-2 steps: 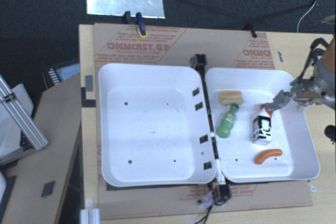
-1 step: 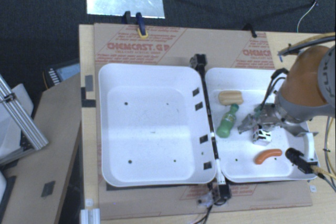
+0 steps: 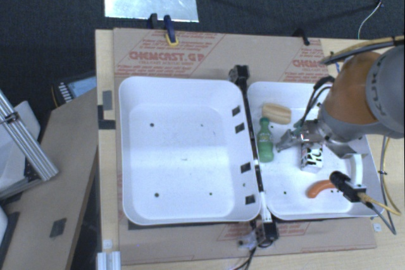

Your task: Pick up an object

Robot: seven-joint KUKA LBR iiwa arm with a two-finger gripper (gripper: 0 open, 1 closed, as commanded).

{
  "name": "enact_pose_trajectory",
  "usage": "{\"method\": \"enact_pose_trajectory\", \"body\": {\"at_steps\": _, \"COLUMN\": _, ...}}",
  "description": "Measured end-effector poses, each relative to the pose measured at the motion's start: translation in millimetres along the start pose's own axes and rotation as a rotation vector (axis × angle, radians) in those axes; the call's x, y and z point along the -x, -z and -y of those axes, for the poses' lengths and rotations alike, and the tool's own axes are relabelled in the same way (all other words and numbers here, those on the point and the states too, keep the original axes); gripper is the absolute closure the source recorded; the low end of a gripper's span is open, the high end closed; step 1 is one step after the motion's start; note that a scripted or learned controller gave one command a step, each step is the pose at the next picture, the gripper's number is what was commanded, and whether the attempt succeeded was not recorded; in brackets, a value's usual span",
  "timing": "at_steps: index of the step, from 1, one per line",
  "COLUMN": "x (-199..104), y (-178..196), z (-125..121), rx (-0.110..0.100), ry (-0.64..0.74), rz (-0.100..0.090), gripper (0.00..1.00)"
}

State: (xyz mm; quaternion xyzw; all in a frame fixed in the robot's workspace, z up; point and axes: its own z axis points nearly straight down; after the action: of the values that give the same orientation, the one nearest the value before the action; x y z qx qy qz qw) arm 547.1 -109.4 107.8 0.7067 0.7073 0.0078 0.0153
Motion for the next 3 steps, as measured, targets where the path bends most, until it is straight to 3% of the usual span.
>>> {"method": "enact_pose_trajectory", "body": {"at_steps": 1, "x": 24.1, "y": 138.9, "z": 8.9, "rx": -0.016, "ry": 0.001, "rz": -0.006, "gripper": 0.00}}
{"method": "enact_pose_trajectory", "body": {"at_steps": 2, "x": 38.0, "y": 89.2, "z": -38.3, "rx": -0.029, "ry": 0.004, "rz": -0.008, "gripper": 0.00}}
{"method": "enact_pose_trajectory", "body": {"at_steps": 3, "x": 102.5, "y": 191.2, "z": -87.8, "rx": -0.019, "ry": 0.000, "rz": -0.004, "gripper": 0.00}}
